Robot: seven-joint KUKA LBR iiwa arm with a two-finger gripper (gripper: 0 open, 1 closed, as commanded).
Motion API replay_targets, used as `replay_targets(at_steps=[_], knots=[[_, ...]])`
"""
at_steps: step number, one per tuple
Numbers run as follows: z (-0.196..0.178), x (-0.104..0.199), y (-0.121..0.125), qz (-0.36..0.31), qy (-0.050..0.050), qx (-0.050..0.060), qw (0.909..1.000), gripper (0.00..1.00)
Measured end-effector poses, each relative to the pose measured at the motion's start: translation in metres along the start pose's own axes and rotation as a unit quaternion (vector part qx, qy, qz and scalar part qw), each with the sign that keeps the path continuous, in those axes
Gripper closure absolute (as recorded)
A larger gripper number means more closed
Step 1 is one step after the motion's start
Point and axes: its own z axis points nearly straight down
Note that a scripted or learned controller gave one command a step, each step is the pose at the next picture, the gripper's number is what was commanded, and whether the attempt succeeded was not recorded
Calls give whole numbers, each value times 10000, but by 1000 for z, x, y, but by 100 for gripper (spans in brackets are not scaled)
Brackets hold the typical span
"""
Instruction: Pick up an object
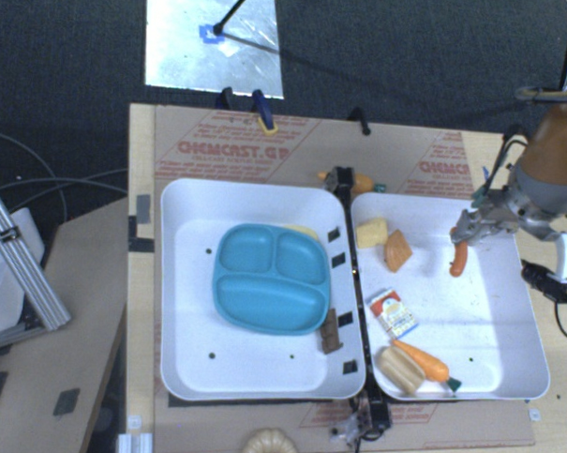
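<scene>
Your end effector [467, 235] is clamped on the small orange sausage [458, 259], which looks raised (hard to confirm) near the right bin's [505, 306] far edge; clearing it remains.

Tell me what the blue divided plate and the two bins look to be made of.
The blue plate looks like moulded plastic with a matte finish: even colour, soft rounded ridges between its three compartments. The left bin and right bin also look like plastic, smooth and slightly glossy white with rounded rims, though thin coated metal can't be ruled out.
</scene>
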Motion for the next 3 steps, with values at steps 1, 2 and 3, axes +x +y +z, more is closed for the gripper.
replay_targets(at_steps=[1,2,3], knots=[[-48,-8,-1,17,-5,-7,10000,100],[-77,-8,0,2,-1,3,10000,100],[-81,44,-4,-15,6,18,10000,100]])
